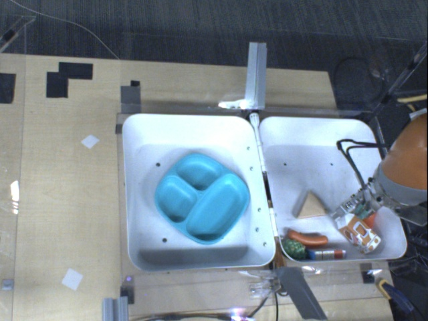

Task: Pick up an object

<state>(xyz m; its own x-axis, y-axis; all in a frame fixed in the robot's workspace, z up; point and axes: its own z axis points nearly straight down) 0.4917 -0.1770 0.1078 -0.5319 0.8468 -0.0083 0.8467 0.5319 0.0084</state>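
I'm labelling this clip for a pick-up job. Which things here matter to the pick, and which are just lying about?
Matter to the pick:
gripper
tan wedge
orange-and-white box
sausage
green ball
marker
right bin

Just lying about:
blue divided plate
left bin
black cable

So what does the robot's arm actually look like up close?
The arm comes in as a rounded orange band over a grey section. Below that sits the gripper, a small silvery metal piece with darker parts. A thin black cable loops beside the arm. No markings are readable.
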